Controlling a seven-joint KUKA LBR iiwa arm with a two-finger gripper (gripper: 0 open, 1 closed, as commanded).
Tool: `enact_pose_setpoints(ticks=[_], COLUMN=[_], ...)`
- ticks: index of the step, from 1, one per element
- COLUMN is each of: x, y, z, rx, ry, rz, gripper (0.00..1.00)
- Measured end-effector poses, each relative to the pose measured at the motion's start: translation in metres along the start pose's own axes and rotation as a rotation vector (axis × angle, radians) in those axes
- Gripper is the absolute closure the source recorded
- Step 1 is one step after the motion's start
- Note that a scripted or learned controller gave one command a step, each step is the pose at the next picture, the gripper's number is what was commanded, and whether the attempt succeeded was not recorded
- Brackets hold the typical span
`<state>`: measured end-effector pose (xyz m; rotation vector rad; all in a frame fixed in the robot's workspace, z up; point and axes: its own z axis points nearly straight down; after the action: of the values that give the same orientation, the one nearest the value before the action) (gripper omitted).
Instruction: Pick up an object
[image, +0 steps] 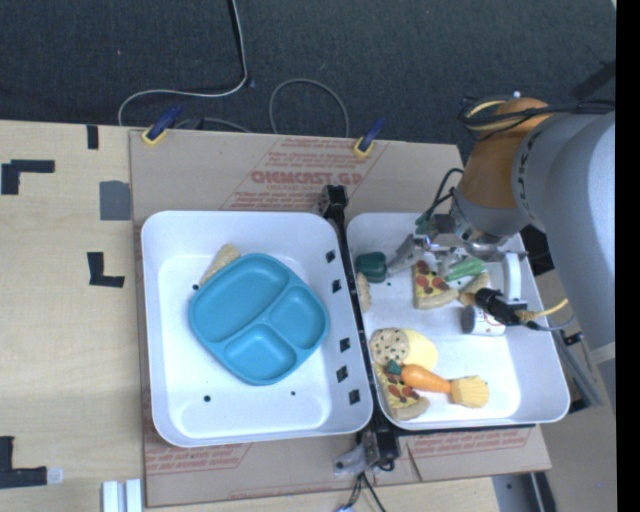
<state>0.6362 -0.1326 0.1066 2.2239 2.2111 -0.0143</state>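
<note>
fingers (447, 262) low in the right bin (545, 395), near its back edge, under the grey wrist with the orange band. cannot tell whether they are apart or together; the wrist hardware covers them. nothing seen clearly between them.

pizza slice (433, 287) lies flat just below the fingers, touching or nearly touching the tool. a green piece (462, 269) sits just right of the slice, partly under the wrist. dark green cup (371, 266) stands to the left, near the divider between the bins, apart from the fingers.

a black-and-white item (487, 309) lies right of the slice, close to the arm's cable.

front half of the right bin: cookie (389, 346) on a pale yellow piece (419, 351), carrot (428, 378) lying across toward a yellow lump (470, 391), another flat food piece (403, 400) at the front left corner. these are bunched together, well apart from the fingers.

left bin (170, 400): blue divided plate (260, 317), tilted at an angle, a tan piece (221, 262) poking out from under its back left edge.

both bins sit on cardboard (290, 175) on the surface, clamps (160, 128) at the back edge.
</note>
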Motion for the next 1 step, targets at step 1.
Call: enact_pose_setpoints(ticks=[1], x=[0.0002], y=[0.0019], z=[0.0005], rx=[-0.001], ry=[-0.001], rz=[0.001], gripper=[0.0])
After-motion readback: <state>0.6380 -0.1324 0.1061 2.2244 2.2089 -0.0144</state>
